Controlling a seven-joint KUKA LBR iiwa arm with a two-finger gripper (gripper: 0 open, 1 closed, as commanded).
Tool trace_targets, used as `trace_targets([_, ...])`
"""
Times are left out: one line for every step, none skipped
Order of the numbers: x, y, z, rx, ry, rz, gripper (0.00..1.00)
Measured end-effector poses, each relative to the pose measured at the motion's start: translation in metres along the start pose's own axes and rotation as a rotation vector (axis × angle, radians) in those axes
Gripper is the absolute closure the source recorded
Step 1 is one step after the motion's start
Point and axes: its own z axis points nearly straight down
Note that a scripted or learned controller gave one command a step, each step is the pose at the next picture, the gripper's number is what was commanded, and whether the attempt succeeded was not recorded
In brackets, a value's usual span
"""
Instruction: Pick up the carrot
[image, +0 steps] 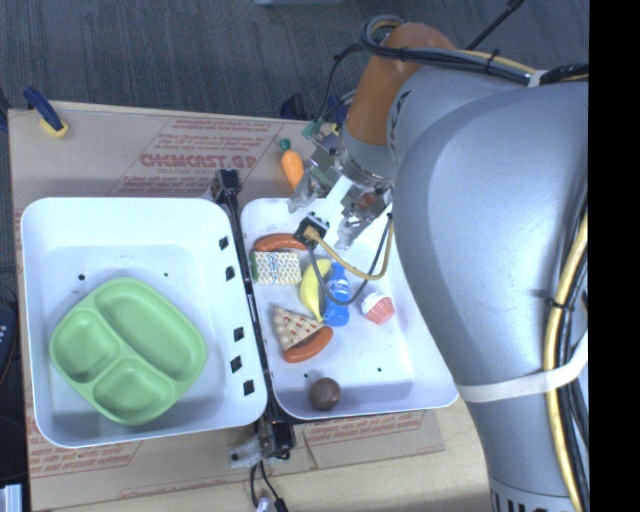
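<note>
The carrot (291, 169), orange with a green top, lies just beyond the far left corner of the right bin (400, 385), over the cardboard bench top. My gripper (326, 220) hangs over the far end of that bin, right beside the carrot and a little to its right. Its two silver fingers (307, 196) stand apart and the carrot is not between them. The grey arm with its orange band covers the bin's far right part.
The right bin holds a sausage in a bun (280, 243), a cracker (277, 267), a banana (312, 290), a blue bottle (337, 296), a pizza slice (294, 324), a brown ball (323, 392) and a red-and-white cup (378, 308). In the left bin (60, 225) lies a green divided plate (127, 348).
</note>
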Motion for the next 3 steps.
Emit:
trace_targets([-0.005, -0.002, -0.025, 0.000, 0.000, 0.373, 0.00])
trace_targets([-0.045, 0.021, -0.105, 0.000, 0.001, 0.246, 0.00])
trace_targets([-0.105, 0.038, 0.071, 0.004, -0.003, 0.119, 0.00])
